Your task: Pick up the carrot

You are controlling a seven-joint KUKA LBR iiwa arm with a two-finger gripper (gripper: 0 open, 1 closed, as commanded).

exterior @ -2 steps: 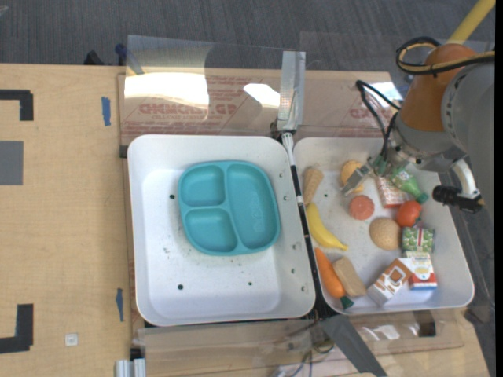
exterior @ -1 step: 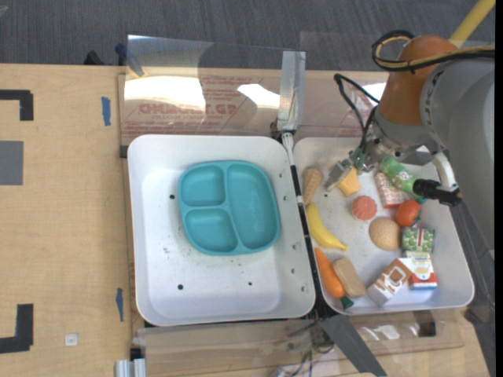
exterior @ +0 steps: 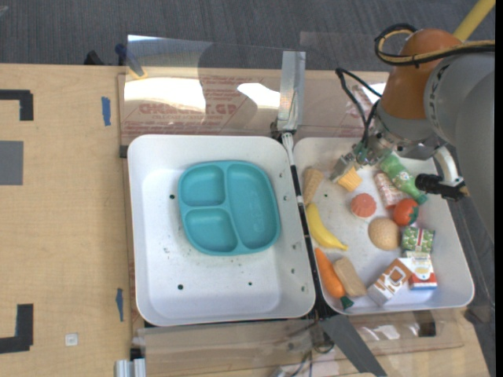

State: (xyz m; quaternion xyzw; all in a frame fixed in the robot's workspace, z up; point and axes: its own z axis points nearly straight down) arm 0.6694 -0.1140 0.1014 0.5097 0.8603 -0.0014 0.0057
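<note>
The carrot (exterior: 330, 274) is orange and lies lengthwise along the lower left wall of the right bin (exterior: 460, 277), beside a tan bread stick (exterior: 349, 278). My gripper (exterior: 351, 160) hangs over the upper part of that bin, just above a yellow cheese wedge (exterior: 350, 181). It is well away from the carrot, toward the far end of the bin. I see nothing held in it.
The right bin also holds a banana (exterior: 323, 228), a tan cone (exterior: 313, 184), a pink round piece (exterior: 363, 205), a tomato (exterior: 405, 212), a potato (exterior: 383, 232), a green item (exterior: 401, 176) and small cartons (exterior: 409, 276). A teal divided plate (exterior: 229, 206) sits in the left bin (exterior: 153, 250).
</note>
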